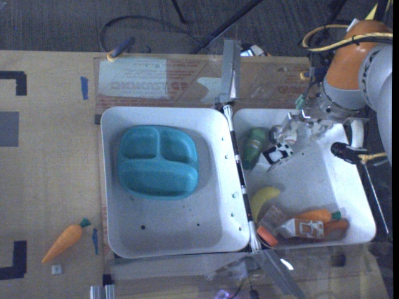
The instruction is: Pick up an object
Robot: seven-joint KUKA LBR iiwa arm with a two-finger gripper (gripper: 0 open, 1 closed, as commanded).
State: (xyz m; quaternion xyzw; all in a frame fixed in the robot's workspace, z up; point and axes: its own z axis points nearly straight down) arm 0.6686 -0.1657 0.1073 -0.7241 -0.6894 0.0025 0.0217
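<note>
Two white bins sat side by side, the left bin (215, 229) and the right bin (349, 192). The left one held one teal divided plate (158, 161); the right held one green object (254, 146), one small black-and-white toy (278, 153), one yellow banana (264, 198), one orange carton (304, 228) and one carrot (321, 216). One more carrot (63, 241) lay on the bench outside the bins.

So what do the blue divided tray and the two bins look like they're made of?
Blue divided tray: probably moulded plastic, matte, with soft rounded compartment edges and even colour. Left bin and right bin: apparently smooth white plastic, faintly glossy, with rounded corners; sheet metal can't be ruled out.
</note>
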